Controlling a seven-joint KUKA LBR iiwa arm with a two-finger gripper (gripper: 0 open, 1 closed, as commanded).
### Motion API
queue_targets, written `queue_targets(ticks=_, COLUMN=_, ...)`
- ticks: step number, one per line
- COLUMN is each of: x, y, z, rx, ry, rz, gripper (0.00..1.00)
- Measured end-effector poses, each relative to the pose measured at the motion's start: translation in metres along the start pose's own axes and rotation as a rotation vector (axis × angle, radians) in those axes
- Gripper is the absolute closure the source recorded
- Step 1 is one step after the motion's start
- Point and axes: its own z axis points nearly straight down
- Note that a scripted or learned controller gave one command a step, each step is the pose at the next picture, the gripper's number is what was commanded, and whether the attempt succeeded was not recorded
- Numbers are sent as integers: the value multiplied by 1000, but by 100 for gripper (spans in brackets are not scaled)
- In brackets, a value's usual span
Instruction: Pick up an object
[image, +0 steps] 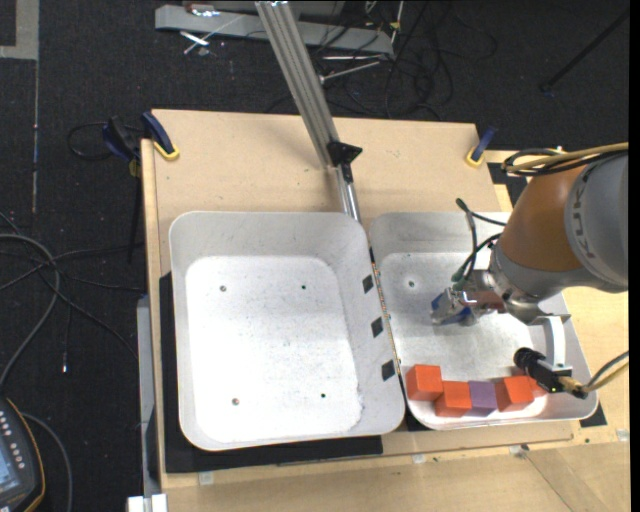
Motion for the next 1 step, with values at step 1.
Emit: queue_targets(ticks=1, x=65, y=0, z=-100, rx=3, ry=5, rz=-7, gripper=100)
